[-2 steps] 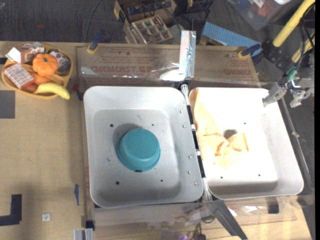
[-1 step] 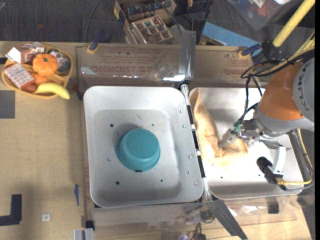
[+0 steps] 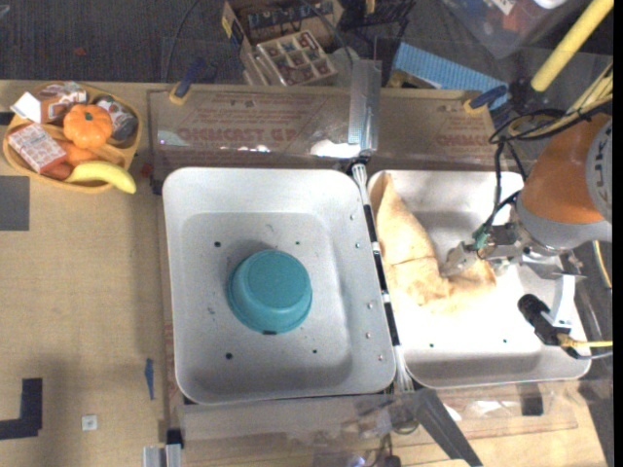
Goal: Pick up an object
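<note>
The fingers [image 3: 465, 259] sit low over the tan cloth [image 3: 414, 251] in the right bin [image 3: 467, 358]; their opening cannot be determined. The cloth appears soft and light; pinching a raised fold should work. Count: one cloth, one teal bowl [image 3: 271, 290] in the left bin [image 3: 195, 358].

A basket [image 3: 39, 168] of toy food, with a pumpkin [image 3: 88, 125] and a banana [image 3: 105, 174], is sitting at the bench's far left, while cardboard boxes [image 3: 282, 37] are lying beyond the bench's far edge.
</note>
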`<state>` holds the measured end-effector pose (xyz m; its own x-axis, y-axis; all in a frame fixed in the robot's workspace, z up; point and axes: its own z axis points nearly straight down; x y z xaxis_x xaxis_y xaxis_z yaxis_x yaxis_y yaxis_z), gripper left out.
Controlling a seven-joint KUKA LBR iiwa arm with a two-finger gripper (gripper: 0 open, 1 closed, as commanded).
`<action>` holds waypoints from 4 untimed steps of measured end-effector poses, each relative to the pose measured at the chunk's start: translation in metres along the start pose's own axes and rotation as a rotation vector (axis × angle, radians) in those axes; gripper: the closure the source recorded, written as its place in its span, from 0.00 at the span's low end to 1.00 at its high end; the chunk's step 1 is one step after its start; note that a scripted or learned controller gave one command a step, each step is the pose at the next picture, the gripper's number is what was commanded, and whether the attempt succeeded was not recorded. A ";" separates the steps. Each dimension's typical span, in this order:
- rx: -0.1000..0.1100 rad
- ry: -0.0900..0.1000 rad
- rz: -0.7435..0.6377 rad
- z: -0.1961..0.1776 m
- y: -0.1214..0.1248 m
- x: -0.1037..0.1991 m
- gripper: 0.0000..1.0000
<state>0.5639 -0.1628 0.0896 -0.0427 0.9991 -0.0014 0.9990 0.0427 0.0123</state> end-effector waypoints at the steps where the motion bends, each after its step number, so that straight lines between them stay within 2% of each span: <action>1: -0.006 0.000 0.005 -0.010 0.001 -0.002 1.00; 2: 0.011 0.002 -0.182 -0.111 0.023 0.040 1.00; 3: 0.013 0.003 -0.197 -0.092 -0.014 0.056 1.00; 4: 0.013 0.003 -0.145 -0.037 -0.014 0.049 1.00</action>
<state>0.5473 -0.1148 0.1266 -0.1867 0.9824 0.0005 0.9824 0.1867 -0.0008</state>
